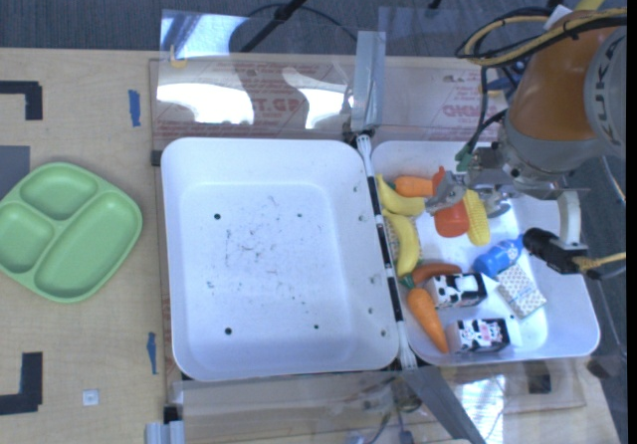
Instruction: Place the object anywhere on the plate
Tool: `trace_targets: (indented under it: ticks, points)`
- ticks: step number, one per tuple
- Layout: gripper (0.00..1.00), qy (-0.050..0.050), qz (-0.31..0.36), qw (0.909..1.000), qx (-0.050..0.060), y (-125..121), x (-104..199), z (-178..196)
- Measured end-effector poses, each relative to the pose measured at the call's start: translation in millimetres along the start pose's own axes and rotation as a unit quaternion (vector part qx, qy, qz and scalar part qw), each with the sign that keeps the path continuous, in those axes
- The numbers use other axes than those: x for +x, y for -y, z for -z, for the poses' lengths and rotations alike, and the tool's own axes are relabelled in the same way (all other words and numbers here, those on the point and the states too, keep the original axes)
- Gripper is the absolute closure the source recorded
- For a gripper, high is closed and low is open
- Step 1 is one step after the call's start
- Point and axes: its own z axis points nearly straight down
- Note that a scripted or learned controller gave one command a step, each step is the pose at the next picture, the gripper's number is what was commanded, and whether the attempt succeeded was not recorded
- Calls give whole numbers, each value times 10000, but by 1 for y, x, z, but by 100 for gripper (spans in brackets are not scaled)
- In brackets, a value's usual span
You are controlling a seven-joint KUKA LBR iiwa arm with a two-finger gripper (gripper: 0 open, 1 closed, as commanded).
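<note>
Reaching in from the right, the grey arm (567, 104) with its orange band hangs over the right bin (572, 328), its tool (460, 195) down among the toys at the far left part of that bin. From where I stand I cannot tell how the tool is set, or whether anything is caught in it; the metal parts there blur into the clutter.

Right below the tool sits a small orange-red object (452, 220), with a corn cob (478, 218) touching its right side and an orange piece (414, 186) just beyond it, toward the bin's far edge. Two bananas (402, 223) lie along the bin's left wall, one above the other. A blue bottle (496, 258) rests near the middle of the bin, a checkered packet (522, 289) just beside it toward the right. Toward the near edge lie a carrot (426, 318) and two black-and-white cartons (470, 311), possibly milk boxes, though they are too small to be sure.

The left bin (199, 333) stands beside it, the two touching along the middle divider.

The green plate (68, 230), moulded into three compartments, sits on the wooden surface (80, 352) by its left edge, well apart from both bins and from the arm.
</note>
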Motion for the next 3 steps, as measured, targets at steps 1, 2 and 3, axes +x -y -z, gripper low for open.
trace_targets:
  ticks: [1, 2, 3]
  points:
    - [100, -9, -1164, 9932, 49, 27, 62, -4]
    - [100, -4, -2098, 9777, 53, 74, 96, -10]
    - [0, -3, -2103, 9776, 51, 74, 95, -10]
